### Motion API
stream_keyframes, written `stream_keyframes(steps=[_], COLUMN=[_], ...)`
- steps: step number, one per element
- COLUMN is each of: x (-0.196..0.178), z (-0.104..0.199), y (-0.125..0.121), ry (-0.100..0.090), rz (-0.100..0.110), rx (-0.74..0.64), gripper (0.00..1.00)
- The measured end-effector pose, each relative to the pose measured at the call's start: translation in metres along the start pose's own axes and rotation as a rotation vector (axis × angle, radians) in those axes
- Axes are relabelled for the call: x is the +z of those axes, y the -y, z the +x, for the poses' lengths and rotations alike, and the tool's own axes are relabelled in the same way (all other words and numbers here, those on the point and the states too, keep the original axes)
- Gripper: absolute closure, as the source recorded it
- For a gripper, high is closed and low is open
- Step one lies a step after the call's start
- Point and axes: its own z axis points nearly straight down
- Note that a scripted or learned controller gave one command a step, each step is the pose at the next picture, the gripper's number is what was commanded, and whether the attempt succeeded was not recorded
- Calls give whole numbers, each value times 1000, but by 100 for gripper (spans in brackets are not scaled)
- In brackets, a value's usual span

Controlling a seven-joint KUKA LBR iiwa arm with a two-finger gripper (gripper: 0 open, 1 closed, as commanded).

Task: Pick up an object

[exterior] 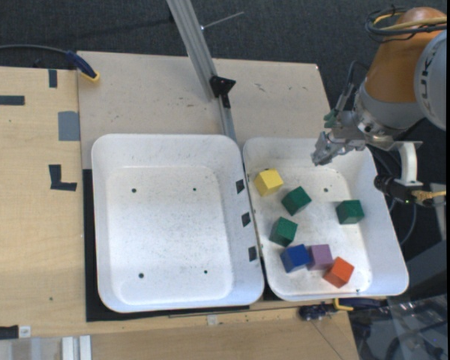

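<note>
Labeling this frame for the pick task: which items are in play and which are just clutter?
In play:
hand, over the right bin
yellow cube
three green cubes
blue cube
purple cube
orange cube

Clutter:
left bin
metal pole
tape marks
clamp

No text or labels legible — bins, blocks, bench unmarked

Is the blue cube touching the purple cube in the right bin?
Touching. In the camera view the blue cube and the purple cube sit side by side, with no white bin floor between their facing sides.
</note>
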Motion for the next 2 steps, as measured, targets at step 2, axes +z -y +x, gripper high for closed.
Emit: stream_keyframes(steps=[2], x=[-35], z=[44], y=[-13], ry=[-1], rz=[7], rx=[-4], gripper=[100])
